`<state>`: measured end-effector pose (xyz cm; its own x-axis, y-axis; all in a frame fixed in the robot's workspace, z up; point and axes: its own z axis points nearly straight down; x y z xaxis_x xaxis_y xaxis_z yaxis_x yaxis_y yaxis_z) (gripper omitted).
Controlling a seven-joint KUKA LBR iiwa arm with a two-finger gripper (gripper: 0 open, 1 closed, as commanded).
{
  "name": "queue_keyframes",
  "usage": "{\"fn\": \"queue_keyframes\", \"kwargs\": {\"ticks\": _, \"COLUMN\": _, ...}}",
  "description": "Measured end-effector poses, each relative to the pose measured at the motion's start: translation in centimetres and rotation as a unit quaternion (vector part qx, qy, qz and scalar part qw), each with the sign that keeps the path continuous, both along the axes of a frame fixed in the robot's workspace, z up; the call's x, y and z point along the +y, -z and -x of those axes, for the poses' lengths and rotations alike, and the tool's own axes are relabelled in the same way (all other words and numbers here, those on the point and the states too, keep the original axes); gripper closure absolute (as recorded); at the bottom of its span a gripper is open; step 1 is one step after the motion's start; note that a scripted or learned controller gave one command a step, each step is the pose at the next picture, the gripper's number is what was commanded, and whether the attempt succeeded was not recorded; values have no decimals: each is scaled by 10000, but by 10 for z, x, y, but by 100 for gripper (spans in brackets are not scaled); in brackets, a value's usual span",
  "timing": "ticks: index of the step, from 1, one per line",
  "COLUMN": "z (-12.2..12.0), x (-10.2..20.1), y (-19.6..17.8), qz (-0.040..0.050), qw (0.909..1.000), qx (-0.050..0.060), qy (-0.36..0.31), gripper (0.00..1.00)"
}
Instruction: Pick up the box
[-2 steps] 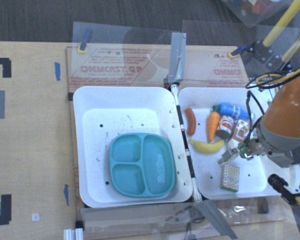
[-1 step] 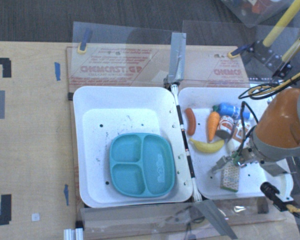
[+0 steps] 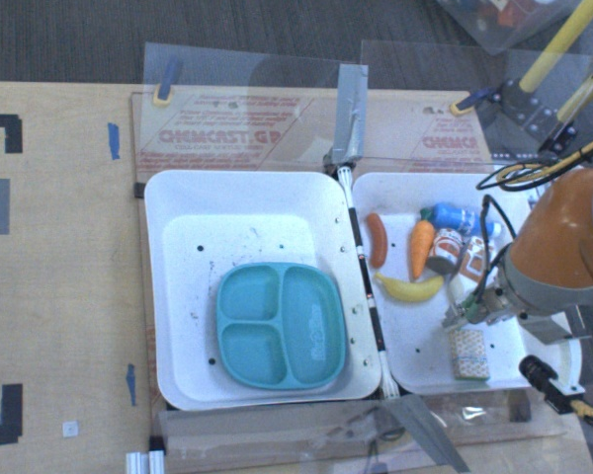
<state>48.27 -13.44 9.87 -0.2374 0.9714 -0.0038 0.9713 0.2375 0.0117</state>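
End effector (image 3: pixel 471 314) fingers blurred; arm (image 3: pixel 563 245) cut off right.

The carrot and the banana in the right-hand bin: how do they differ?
The carrot is orange and straight; the banana is yellow and curved. The carrot lies lengthwise up the view, the banana crosswise just below its tip. Both are long toy foods lying in the right bin.

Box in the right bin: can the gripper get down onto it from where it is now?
Probably yes. The gripper hangs just above the box, which lies flat near the bin's front wall. The banana lies apart from it, so nothing crowds the top.
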Motion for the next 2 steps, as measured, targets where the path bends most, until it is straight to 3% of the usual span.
{"fn": "queue_keyframes", "kwargs": {"ticks": 1, "z": 0, "x": 0, "y": 0, "qz": 0, "qw": 10000, "qx": 1, "qy": -1, "gripper": 0}}
{"fn": "queue_keyframes", "kwargs": {"ticks": 2, "z": 0, "x": -15, "y": 10, "qz": -4, "qw": 10000, "qx": 13, "qy": -28, "gripper": 0}}
